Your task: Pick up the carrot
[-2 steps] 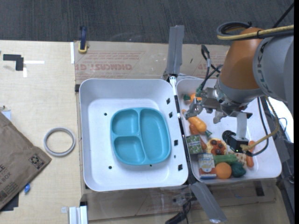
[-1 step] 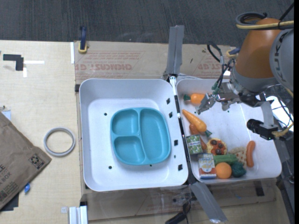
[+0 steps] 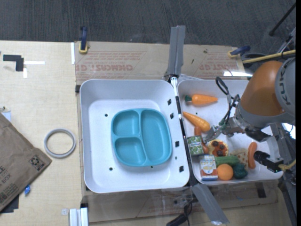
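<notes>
The gripper (image 3: 212, 134) is seen low in the right bin (image 3: 207, 84), over the crowded near half; whether it is released or clenched cannot be told. Just to its left a carrot (image 3: 196, 121) is laid at a slant close against the bin's left wall, with little room on that side. A second carrot (image 3: 201, 99) is found farther back, open white floor around it. Beneath the tool a green box (image 3: 195, 145), a pizza slice (image 3: 217, 148) and an orange (image 3: 225, 172) are packed close together. In the left bin (image 3: 94, 126) a blue divided plate (image 3: 141, 138) is set centrally.
</notes>
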Tool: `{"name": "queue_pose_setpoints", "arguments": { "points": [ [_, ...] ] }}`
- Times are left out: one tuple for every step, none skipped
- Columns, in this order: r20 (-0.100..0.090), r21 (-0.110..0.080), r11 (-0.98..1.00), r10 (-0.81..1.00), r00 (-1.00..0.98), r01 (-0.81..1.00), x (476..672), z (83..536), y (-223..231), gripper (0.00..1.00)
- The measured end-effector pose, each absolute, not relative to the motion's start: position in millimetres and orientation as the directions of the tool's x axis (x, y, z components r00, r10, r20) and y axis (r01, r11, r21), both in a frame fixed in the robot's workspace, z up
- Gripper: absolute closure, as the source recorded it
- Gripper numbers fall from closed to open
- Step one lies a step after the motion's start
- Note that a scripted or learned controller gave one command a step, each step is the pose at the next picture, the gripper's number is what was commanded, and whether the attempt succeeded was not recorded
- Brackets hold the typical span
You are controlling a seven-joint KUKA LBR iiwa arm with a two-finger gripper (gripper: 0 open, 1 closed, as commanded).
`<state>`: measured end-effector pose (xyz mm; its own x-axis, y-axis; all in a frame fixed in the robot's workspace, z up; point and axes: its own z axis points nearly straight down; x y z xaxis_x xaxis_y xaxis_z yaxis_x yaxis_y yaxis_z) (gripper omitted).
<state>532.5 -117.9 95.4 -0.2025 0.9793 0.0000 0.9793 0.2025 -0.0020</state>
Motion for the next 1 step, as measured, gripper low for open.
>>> {"name": "queue_pose_setpoints", "arguments": {
  "points": [
    [-0.001, -0.002, -0.155, 0.988, 0.155, 0.988, 607.3, 91.0, -98.5, 0.00]
  ]
}}
